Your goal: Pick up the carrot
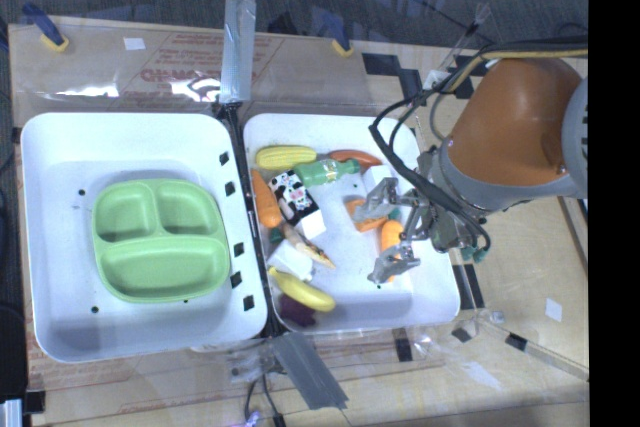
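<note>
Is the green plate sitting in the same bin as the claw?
No, the green plate lies in the left bin, while the claw is over the right bin.

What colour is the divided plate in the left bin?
Light green, shown best in the camera view: the divided plastic plate with three compartments.

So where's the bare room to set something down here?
The left bin has bare floor around the green tray, whose compartments hold nothing. The right bin is crowded along its left wall and at the hand; only a strip between stays free.

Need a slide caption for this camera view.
End effector over the right bin, straddling an orange piece; green tray in the left bin.
</note>
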Robot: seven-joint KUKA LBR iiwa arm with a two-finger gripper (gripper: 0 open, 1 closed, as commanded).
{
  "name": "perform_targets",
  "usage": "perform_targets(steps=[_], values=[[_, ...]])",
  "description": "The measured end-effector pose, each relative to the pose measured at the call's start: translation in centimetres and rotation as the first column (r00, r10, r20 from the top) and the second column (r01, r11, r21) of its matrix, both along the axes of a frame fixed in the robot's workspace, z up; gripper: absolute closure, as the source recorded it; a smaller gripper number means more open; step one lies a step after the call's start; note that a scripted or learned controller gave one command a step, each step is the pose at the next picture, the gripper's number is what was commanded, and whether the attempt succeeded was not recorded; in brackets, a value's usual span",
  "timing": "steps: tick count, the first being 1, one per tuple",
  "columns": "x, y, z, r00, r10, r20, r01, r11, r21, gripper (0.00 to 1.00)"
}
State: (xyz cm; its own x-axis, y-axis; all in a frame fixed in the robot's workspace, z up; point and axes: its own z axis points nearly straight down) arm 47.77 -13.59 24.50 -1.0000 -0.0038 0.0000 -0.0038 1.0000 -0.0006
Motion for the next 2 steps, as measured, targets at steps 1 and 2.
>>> perform_targets(steps=[1,2], values=[[6.0,-5.2,-9.5,0.997,-0.075,-0.009,0.075,0.997,0.002,0.00],[4.0,-7.4,-15.3,0.999,-0.053,0.001,0.053,0.999,0.000,0.00]])
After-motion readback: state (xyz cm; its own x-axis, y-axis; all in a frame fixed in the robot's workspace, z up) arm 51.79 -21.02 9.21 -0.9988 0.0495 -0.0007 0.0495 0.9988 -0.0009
